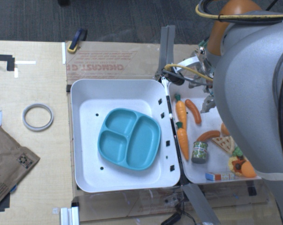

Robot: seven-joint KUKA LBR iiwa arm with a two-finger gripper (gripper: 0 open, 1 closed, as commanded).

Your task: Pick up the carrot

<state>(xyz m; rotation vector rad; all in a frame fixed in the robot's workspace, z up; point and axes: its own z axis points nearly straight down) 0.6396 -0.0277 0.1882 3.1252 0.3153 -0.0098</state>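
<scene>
Two orange carrots lie along the left wall of the right bin (190,175). The upper carrot (179,114) has its green top toward the back. The lower carrot (183,143) lies just in front of it, close to the divider. My gripper (207,103) hangs over the back of the right bin, right of the upper carrot and apart from it, largely hidden by the bulky grey arm (254,93). Nothing is visibly held.
The right bin also holds two red sausages (194,111) (208,136), a green jar (200,151), a pizza slice (225,144), a small box (219,176) and orange toy food (243,168). A blue divided plate (129,138) sits in the left bin (80,125). A tape ring (38,116) lies on the bench at left.
</scene>
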